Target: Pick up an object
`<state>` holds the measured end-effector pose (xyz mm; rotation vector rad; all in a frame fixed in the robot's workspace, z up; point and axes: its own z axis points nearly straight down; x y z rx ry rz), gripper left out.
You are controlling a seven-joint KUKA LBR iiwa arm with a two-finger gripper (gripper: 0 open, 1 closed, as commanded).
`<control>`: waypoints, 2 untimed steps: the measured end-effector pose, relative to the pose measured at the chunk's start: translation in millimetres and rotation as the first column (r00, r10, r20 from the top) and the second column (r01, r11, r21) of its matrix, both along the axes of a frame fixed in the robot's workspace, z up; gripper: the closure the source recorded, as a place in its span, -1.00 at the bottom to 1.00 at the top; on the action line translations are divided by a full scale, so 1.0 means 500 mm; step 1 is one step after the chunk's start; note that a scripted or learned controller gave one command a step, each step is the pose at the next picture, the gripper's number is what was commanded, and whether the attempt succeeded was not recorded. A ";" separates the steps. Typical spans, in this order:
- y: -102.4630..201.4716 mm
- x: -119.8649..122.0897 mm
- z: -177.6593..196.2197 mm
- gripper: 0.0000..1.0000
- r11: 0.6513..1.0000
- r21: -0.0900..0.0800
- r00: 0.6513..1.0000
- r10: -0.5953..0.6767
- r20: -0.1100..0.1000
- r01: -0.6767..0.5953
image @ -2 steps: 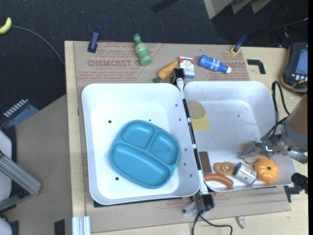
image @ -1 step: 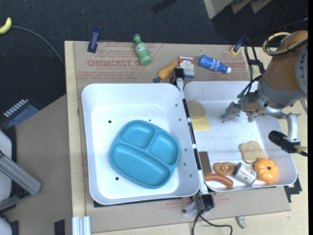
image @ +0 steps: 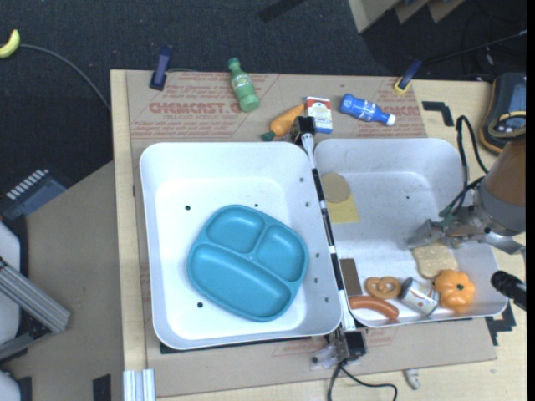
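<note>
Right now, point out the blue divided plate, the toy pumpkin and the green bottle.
blue divided plate (image: 247, 262), camera view, on its centre ridge.
toy pumpkin (image: 455, 289), camera view, on its orange body.
green bottle (image: 245, 88), camera view, on its middle.

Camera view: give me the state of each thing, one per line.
Blue tray: flat in left bin, right way up.
Green bottle: on its side, outside the bins.
Blue bottle: on its side, outside the bins.
Pumpkin: upright in right bin.
Pincer: low over right bin.
</note>
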<state>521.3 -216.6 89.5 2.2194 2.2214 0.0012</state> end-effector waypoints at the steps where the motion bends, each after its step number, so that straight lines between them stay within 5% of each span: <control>1: -0.008 -0.070 -0.010 -1.00 1.000 0.008 1.000 0.002 -0.004 -0.002; 2: 0.251 0.034 -0.010 -1.00 1.000 0.002 1.000 0.002 0.000 -0.002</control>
